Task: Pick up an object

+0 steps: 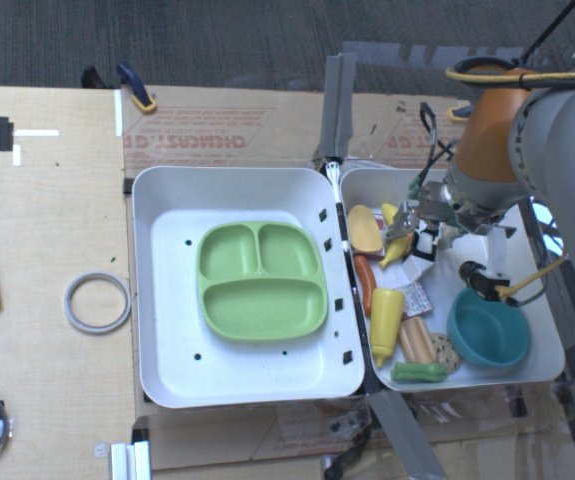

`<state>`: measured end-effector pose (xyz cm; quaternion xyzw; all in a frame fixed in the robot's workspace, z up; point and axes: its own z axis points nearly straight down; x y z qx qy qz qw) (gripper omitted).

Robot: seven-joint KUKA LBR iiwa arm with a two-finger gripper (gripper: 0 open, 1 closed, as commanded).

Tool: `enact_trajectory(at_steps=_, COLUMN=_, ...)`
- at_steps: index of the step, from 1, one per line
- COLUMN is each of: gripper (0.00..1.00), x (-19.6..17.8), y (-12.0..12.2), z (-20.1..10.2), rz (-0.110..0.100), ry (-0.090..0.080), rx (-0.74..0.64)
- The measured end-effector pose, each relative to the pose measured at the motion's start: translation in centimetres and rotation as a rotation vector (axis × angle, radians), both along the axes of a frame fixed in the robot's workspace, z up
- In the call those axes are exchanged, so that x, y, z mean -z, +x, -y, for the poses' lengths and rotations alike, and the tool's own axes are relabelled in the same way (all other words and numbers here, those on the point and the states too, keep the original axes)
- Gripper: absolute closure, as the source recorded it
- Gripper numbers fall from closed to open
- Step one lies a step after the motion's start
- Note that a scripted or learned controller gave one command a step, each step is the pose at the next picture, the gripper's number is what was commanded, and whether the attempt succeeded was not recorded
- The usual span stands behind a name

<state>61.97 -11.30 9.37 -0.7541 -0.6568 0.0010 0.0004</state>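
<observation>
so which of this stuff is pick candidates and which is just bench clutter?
Job:
- gripper, over the right bin
- banana
- yellow bottle
- teal bowl
- hot dog
- green pea pod

Lying about:
- green divided plate, in the left bin
- tape ring
- blue clamp

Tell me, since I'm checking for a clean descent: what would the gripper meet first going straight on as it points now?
Probably the yellow banana-like toy right under the gripper, near the right bin's left wall. Depth is unclear from this slanted view.
</observation>
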Motion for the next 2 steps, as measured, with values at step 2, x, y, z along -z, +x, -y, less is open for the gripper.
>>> enact_trajectory(at_steps=2, gripper=1.0, x=-9.8, y=3.9, z=-8.6, rz=0.002, ry=0.0, rx=-0.111)
